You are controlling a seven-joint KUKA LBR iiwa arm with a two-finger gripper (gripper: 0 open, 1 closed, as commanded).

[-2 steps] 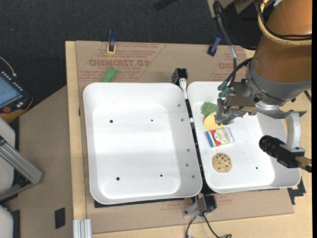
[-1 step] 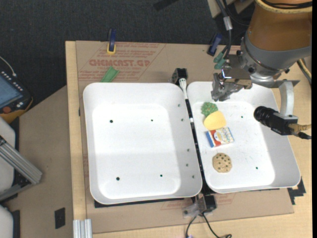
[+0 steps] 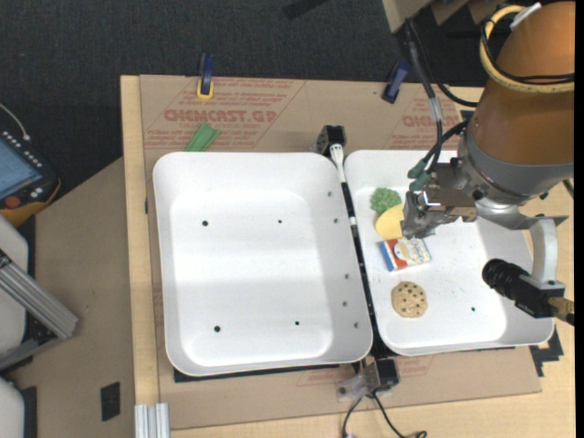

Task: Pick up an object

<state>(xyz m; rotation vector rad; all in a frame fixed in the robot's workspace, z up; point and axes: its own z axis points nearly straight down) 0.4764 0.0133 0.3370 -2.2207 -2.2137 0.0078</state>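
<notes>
Over the right bin [image 3: 511, 331], the gripper [image 3: 418, 224] hangs low at the end of the grey and orange arm [image 3: 527, 80], whose bulk hides much of that bin's far right part. Whether anything sits between the gripper's tips, or how they stand, I cannot tell; the wrist and cabling crowd that spot.

Just left of the gripper lies a yellow object [image 3: 390, 224], partly covered by it, so its full shape is hard to make out. Touching the yellow object on its far side is a green leafy piece [image 3: 384, 198]. Just nearer than the gripper lies a small flat packet [image 3: 405, 253] in red, white and blue; its print is too small to read. Nearer still, apart from the packet, a round cookie [image 3: 409, 299] rests on the bin floor.

A black part [image 3: 513, 286] juts across the bin's near right corner. Left of the right bin, touching it along a black clip strip, is the left bin [image 3: 182, 245].
</notes>
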